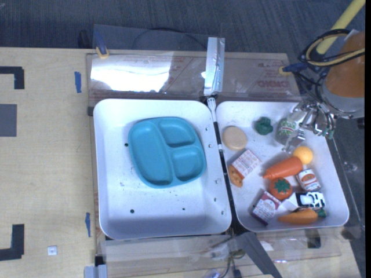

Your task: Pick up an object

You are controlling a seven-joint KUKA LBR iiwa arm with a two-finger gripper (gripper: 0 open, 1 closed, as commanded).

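Two shallow white bins side by side at frame center. Left bin (110,213), holding a blue divided tray (167,151) lying flat near its middle. Right bin (342,204), crowded with toy food: a tan round biscuit-like piece (235,136) at upper left, a small dark green piece (264,125) beside it, a printed snack box (246,163) below, an orange wedge (236,178) touching that box. Further right, a large orange carrot (284,168), a yellow-orange ball (302,154) just above its tip, a red tomato with green top (281,188), a small can (309,180), a black-and-white piece (311,200), a second carrot (298,216) along the lower rim, a maroon carton (265,207).

Gripper (294,131) at upper right of the right bin, above a pale greenish object. Fingers blurred against clutter; open or closed cannot be told.
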